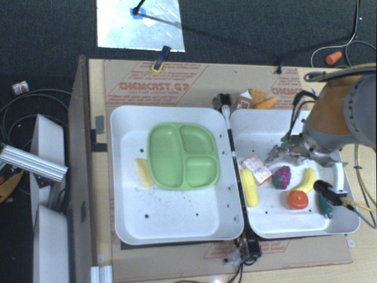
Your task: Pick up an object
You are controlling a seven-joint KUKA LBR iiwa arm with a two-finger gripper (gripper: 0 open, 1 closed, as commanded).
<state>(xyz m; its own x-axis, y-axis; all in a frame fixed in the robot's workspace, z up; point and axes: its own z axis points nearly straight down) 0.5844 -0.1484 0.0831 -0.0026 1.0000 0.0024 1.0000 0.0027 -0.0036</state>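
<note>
Right bin (259,226), centre: purple grape bunch (283,177), small toy, lumpy, likely light and stiff; hold across narrow middle. Neighbours: pink packet (257,168) and corn cob (249,187) to its left, banana (306,180) and tomato (297,200) to its right. Gripper (287,152) low just above grapes; hand state cannot be told. Left bin (126,158): green plate (182,156).

Two bins sit side by side on the bench at centre frame. The left bin (126,175) holds a divided plate (181,156) in its upper middle, with a toy fry piece (144,173) touching the plate's left edge. In the right bin (259,135), a corn cob (249,187) lies along the left wall, a small packet (257,168) just above it, a grape bunch (283,177) to their right, then a banana (306,180), and a tomato (298,200) below the two. The gripper (285,152) hangs above the packet and grapes.
</note>
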